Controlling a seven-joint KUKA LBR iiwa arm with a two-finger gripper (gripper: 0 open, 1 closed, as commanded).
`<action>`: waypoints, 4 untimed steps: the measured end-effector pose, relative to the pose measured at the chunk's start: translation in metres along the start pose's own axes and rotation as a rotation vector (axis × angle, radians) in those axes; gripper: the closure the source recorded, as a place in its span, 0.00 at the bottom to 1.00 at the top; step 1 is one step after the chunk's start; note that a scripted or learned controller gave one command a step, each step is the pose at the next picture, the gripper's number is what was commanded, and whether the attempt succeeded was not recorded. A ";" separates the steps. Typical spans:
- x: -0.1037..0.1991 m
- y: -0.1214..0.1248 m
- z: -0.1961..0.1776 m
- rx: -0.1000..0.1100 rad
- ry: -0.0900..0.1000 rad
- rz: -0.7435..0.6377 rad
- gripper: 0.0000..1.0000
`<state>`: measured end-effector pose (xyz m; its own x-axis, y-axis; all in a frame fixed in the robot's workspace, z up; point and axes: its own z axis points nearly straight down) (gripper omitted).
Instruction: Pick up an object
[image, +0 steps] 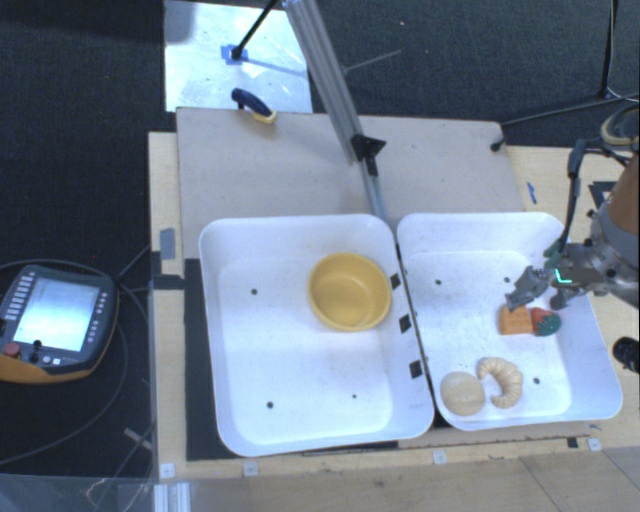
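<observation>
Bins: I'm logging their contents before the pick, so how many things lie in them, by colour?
Yellow: 1, the bowl in the left bin.
Orange: 1, the carrot toy in the right bin.
Cream: 2, the round piece and the croissant, right bin.
Total: 4.

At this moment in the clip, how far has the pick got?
Done: the arm has reached into the right bin, with the gripper low, just above the orange and red toy. In hand: nothing seen between its fingers; the toy lies on the bin floor. Left: the grasp and lift. The round bun, croissant and yellow bowl lie untouched.
</observation>
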<state>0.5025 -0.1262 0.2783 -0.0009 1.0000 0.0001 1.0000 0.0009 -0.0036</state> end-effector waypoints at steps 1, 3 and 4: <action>0.000 0.000 0.000 0.000 0.000 0.000 0.00; 0.012 -0.009 0.114 0.005 0.001 0.000 0.00; 0.012 -0.010 0.176 -0.001 0.000 0.000 0.00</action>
<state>0.4924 -0.1137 0.1022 -0.0007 1.0000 0.0004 1.0000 0.0007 -0.0027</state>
